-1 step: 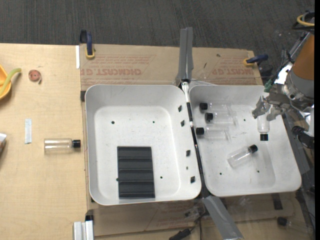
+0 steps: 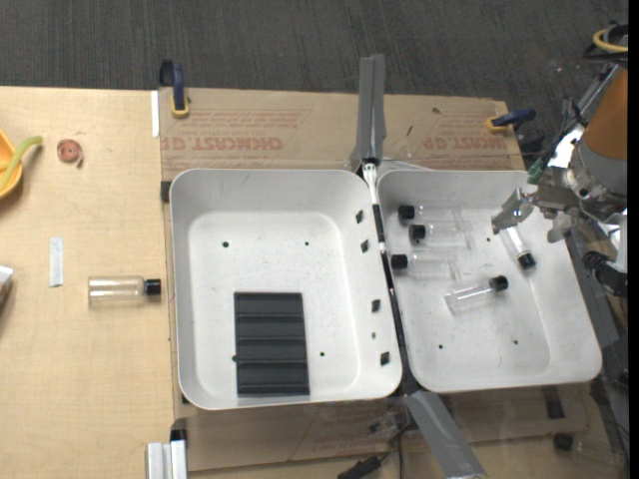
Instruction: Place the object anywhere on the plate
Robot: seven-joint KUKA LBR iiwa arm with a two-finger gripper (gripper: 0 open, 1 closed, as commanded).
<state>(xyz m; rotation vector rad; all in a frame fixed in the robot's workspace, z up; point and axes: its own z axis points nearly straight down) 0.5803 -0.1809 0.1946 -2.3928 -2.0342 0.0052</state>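
Well, the only writing I can read is on the brown cardboard under the far side of the bins: a printed line, upside down from my seat, that looks like "CHEMCAST GP", once behind each bin. I would not swear to every letter.

The arm comes in from the right, its orange band over the far right corner of the right bin. The wrist is bent down and left, so the gripper hangs over that bin's far right part. Whether it is spread or pressed together, I cannot tell from this slant.

The task's things are small clear vials with black caps, lying in the right bin. One vial lies tilted just near of the gripper; I cannot tell whether they touch. A second vial lies on its side near the bin's middle, cap to the right. Three more black caps sit close together by the left wall, their see-through bodies hard to make out.

The plate is a dark, ribbed rectangle lying flat in the near part of the left bin, with nothing on it. Both bins are smooth white plastic with rounded corners.

Left of the bins, on the pale wooden bench, lies another clear bottle with a black cap.
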